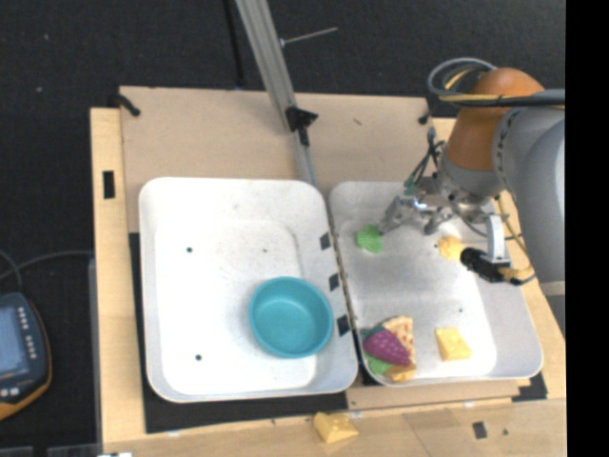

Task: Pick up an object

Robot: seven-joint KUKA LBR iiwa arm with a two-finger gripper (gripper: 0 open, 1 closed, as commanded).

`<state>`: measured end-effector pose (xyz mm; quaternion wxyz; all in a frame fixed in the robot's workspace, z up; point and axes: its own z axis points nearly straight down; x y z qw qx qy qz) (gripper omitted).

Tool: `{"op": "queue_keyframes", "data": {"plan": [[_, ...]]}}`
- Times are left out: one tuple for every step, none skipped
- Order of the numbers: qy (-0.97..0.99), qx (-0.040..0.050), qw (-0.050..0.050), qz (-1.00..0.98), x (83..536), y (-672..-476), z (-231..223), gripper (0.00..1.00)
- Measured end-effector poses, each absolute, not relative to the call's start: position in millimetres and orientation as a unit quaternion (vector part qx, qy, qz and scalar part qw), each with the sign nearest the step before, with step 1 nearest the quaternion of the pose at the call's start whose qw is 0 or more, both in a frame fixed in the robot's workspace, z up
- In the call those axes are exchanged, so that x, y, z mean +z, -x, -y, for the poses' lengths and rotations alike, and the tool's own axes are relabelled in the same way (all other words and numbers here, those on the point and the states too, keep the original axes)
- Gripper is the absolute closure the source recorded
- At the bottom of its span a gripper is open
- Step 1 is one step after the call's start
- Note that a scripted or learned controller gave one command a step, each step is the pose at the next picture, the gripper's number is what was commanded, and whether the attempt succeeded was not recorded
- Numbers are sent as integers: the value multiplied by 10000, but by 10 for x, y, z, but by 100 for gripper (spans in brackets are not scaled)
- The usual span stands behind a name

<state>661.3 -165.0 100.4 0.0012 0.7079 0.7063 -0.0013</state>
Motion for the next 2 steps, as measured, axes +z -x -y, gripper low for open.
{"op": "queue_keyframes", "data": {"plan": [[-7081,3,35,-7061,1138,-6627,1659,100],[-7073,21,26,-7069,1594,-6691,1686,100]]}}
